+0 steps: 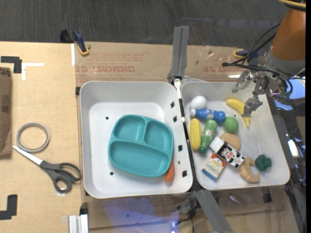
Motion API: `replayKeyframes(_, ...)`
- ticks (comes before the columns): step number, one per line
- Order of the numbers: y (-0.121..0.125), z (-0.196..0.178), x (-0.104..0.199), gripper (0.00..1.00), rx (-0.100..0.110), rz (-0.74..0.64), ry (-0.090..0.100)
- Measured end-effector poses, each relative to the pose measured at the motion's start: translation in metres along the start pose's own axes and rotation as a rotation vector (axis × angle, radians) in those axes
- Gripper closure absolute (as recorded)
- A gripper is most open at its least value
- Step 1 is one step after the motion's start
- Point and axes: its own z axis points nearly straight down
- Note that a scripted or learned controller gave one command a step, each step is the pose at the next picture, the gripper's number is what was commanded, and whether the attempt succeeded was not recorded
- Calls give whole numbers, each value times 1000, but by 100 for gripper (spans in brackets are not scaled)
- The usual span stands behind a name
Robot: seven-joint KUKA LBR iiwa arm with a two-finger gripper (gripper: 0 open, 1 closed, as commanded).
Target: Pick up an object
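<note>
My gripper [247,95] hangs open over the back right of the right bin [279,144], with nothing between its fingers [252,104]. A yellow banana [235,105] lies just below and left of it. Further left are a white egg-shaped toy [198,102], a blue bottle [210,114], a corn cob [195,132] and a green bottle [209,135]. A green ball [232,124], a tan bread piece [231,140], a cow-patterned box [232,155], a small carton [213,166], a tan pastry [249,171] and a dark green toy [263,162] fill the front.
The left bin [97,106] holds a teal divided plate [141,145] with an orange carrot [169,173] at its front right. On the bench to the left lie scissors [53,169] and a tape ring [32,136]. A blue clamp [80,41] sits at the back.
</note>
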Motion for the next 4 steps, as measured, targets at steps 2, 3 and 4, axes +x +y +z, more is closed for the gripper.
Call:
replayKeyframes(2,-8,78,-4,0,1,44,-2)
replayKeyframes(3,1,79,25,0,-1,143,2)
replayKeyframes(4,75,78,18,0,0,86,-2)
